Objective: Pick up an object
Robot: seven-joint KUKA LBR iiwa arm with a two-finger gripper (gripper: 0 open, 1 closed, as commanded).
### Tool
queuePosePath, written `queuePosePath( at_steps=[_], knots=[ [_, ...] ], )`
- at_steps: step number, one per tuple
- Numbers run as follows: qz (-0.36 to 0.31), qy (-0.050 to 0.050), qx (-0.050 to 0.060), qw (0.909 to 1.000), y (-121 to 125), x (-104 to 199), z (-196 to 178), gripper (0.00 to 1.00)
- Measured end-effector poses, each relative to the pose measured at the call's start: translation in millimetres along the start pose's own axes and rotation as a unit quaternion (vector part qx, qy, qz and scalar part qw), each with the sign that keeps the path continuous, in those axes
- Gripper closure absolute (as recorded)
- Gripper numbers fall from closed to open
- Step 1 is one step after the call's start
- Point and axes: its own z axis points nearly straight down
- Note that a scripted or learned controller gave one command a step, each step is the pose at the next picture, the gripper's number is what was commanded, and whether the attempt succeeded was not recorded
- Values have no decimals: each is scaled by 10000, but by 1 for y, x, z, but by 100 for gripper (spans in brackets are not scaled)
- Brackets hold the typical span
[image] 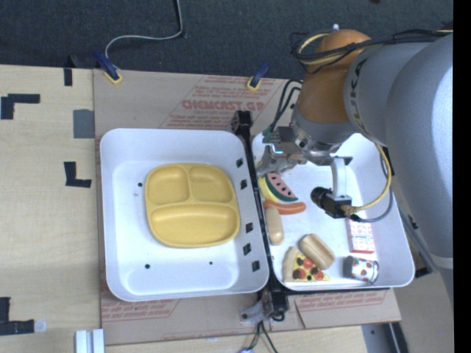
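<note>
My gripper (pixel 283 159) hangs low over the far left part of the right bin (pixel 401 259), just above a watermelon slice toy (pixel 278 188). Nothing shows in its grasp. Below the slice lie a red sausage (pixel 293 207) and a beige bread stick (pixel 274 228). Nearer the front edge sit a hot dog in a bun (pixel 316 250) and a pizza slice (pixel 298 268). A small can (pixel 361 269) and a red and white packet (pixel 360 236) rest at the bin's front right.
The left bin (pixel 121 271) holds a yellow divided plate (pixel 193 203). A black divider with clips (pixel 249 197) separates the bins. The arm's grey body (pixel 412 123) and a black cable fitting (pixel 329 201) overhang the right bin's far side.
</note>
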Motion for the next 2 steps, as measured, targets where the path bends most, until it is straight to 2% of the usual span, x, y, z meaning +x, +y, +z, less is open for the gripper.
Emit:
queuePosePath(
  at_steps=[1, 2],
  knots=[
    [-14, 10, -4, 10000, -62, 58, -64, 100],
    [-8, 9, 5, 10000, -118, 61, -74, 100]
  ],
)
